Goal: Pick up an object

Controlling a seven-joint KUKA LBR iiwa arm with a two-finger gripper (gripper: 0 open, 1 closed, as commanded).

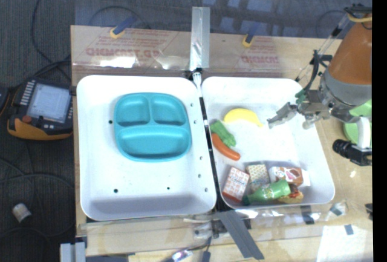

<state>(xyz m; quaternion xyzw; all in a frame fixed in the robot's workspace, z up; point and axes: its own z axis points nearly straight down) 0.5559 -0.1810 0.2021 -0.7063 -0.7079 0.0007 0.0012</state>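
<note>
Pincer (293,115) looks spread wide, holding nothing, just right of the banana (240,115); that curved skin could easily squirt sideways when it closes.

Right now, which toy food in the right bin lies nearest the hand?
The yellow banana: it lies just left of the hand, while the carrot and green bottle sit farther off.

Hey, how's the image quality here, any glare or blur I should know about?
Camera view: even, soft lighting; glare on the clear plastic sheet behind the bins; gripper slightly soft; packets in the right bin too blurred to read.
</note>
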